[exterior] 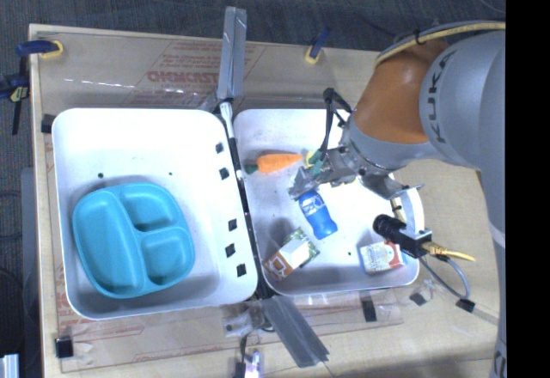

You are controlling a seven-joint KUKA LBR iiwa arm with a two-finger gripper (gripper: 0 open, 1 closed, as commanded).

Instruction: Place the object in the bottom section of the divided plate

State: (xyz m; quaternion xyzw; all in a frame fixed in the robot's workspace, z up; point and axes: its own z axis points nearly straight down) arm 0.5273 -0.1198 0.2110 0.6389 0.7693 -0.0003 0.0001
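Observation:
A light blue divided plate (80, 234) lies in the left bin (129, 131), toward its front left, with one large section and two smaller ones. My gripper (307, 180) hangs over the right bin (266, 123), between an orange carrot (277, 163) and a blue bottle (319, 216). The bottle's upper end lies right under the gripper's tip. Whether the gripper touches it is unclear from this angle. The arm's grey body and orange band (391, 101) cover the bin's far right part.
A small green and brown box (292, 253) lies near the right bin's front wall. A red and white packet (380, 257) sits in its front right corner. A raised divider with black clips (234, 196) separates the two bins.

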